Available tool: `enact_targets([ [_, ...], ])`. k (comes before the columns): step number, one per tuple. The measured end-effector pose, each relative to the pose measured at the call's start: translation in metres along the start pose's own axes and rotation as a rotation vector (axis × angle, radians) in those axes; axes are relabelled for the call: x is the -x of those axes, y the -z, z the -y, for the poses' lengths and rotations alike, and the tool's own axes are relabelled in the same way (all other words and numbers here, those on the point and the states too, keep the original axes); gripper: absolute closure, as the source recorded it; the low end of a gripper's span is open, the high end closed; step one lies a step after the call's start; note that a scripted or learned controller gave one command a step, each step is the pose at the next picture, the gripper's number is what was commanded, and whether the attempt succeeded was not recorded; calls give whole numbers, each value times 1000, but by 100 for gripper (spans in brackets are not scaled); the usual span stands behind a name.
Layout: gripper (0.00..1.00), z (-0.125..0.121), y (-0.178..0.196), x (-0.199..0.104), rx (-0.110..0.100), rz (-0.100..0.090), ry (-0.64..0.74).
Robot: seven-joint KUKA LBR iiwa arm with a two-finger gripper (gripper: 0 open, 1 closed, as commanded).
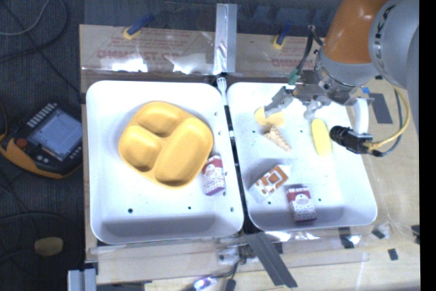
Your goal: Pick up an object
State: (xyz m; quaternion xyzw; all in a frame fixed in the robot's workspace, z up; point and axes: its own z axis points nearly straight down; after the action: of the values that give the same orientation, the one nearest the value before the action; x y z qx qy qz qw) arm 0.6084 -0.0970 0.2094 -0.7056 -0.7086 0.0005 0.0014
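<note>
Currently the arm (371, 20) is reaching over the right bin (354, 204), while a big yellow lumpy toy (165, 142) is filling the left bin (109, 215). The jaws (298, 100) are hanging near the right bin's far edge, spread and gripping nothing, just beside a small yellow piece (264, 117). A yellow banana-like item (321, 136) is lying toward that bin's right edge, two small red cans (300, 203) toward the near edges. Judging by this, approach is under way; next comes descending squarely over one piece
</note>
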Motion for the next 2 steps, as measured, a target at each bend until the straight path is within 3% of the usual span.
enact_targets([
  [1,0,-9,-68,23,-1,3,46],
  [2,0,5,-119,45,13,3,41],
])
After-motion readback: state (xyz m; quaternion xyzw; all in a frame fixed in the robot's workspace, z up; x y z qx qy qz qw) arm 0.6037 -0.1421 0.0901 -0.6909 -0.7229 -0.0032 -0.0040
